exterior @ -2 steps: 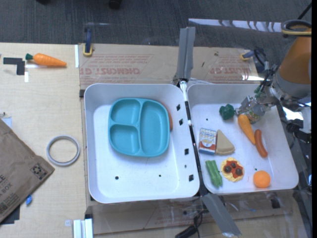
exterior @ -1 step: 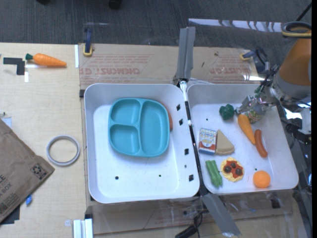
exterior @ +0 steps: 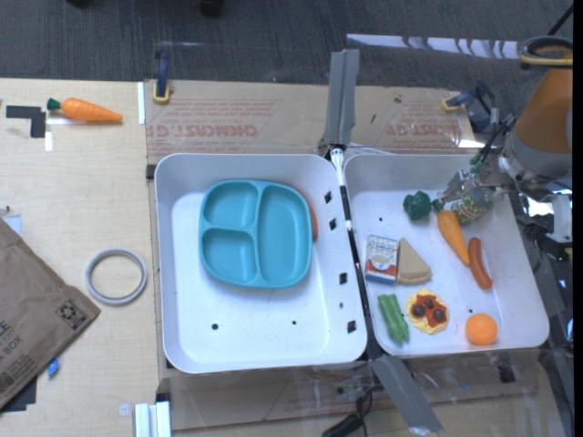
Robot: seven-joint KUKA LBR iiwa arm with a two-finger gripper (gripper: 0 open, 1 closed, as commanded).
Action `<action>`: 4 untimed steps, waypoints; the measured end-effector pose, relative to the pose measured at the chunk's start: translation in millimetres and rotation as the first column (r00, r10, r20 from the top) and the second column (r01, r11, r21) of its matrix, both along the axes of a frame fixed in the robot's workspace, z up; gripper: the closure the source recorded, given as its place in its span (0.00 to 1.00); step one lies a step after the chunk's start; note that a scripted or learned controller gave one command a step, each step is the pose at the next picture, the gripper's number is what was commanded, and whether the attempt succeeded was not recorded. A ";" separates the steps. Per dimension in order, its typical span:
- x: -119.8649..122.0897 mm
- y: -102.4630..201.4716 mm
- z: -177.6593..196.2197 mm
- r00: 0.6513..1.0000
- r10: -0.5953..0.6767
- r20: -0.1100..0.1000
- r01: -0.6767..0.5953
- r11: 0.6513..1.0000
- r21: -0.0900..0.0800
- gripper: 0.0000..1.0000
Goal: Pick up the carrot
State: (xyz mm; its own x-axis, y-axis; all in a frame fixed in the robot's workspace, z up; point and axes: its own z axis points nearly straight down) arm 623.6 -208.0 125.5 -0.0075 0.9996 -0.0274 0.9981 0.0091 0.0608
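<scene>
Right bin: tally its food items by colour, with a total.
Orange: 2, the carrot and the orange.
Green: 2, the broccoli and the green pod.
Red: 1, the sausage.
Mixed colours: 3, the carton, sandwich and pizza.
Total: 8

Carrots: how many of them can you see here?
2. One carrot lies in the right bin, just below the gripper. Another carrot lies on the bench at far left, outside both bins. Others may be hidden.
</scene>
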 end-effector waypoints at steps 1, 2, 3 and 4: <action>-7.3 3.3 -0.6 0.981 -0.194 0.010 0.194 0.981 0.020 0.00; -2.0 6.7 -0.8 0.934 -0.357 0.007 0.356 0.934 0.032 0.00; -7.4 16.4 -1.7 0.962 -0.273 0.008 0.273 0.962 0.016 0.00; -4.1 5.8 -1.9 0.969 -0.248 -0.004 0.248 0.968 0.020 0.00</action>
